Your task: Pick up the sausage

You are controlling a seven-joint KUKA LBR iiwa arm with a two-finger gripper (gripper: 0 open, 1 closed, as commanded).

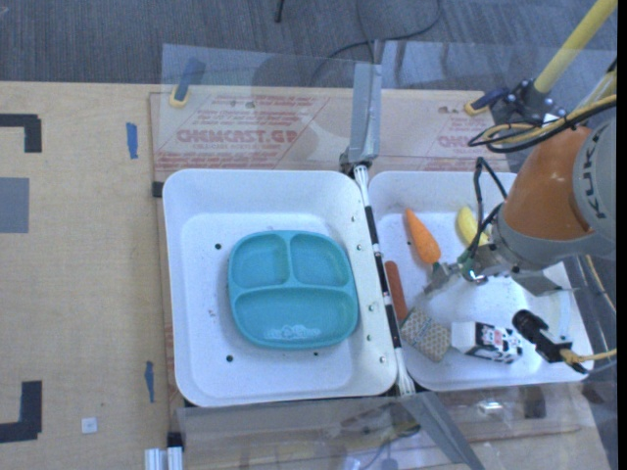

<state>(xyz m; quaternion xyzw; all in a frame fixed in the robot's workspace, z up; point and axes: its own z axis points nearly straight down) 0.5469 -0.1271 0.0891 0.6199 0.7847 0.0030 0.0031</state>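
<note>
The sausage (395, 291), thin and reddish-brown, lies lengthwise along the left wall of the right bin (490, 378). My gripper (448, 275) hangs low over the middle of that bin, a short way right of the sausage and apart from it. Just below and right of the orange carrot (422, 237) is where the gripper sits. Nothing shows in its grasp.
A yellow banana-like piece (468, 225) lies at the back of the right bin. A checked waffle piece (426, 335) and a small black-and-white item (496, 341) lie near its front. The left bin (186, 292) bears a teal divided plate (292, 289).
</note>
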